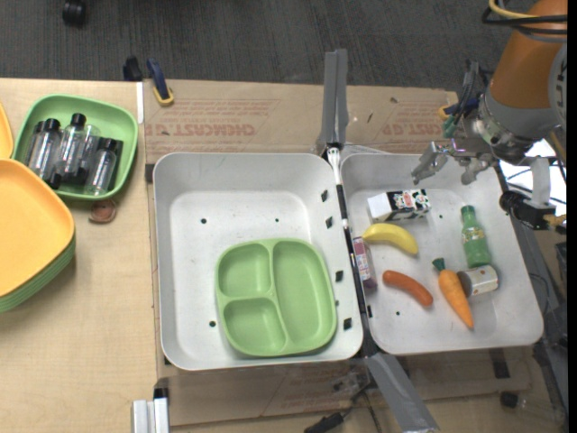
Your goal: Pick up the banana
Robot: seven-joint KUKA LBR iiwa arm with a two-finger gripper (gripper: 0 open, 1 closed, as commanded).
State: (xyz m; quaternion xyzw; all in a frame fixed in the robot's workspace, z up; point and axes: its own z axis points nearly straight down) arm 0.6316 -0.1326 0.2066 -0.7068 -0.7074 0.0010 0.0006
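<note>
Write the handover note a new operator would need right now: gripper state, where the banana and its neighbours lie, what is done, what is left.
Gripper: open, holding nothing, above the right bin's far edge.
Banana: lying in the right bin near its left wall, untouched. A small carton lies just behind it, a sausage in front, a carrot and a green bottle further right.
Left bin: holds a green tray.
Done: nothing yet.
Left: move over the banana, descend, close, lift.
</note>
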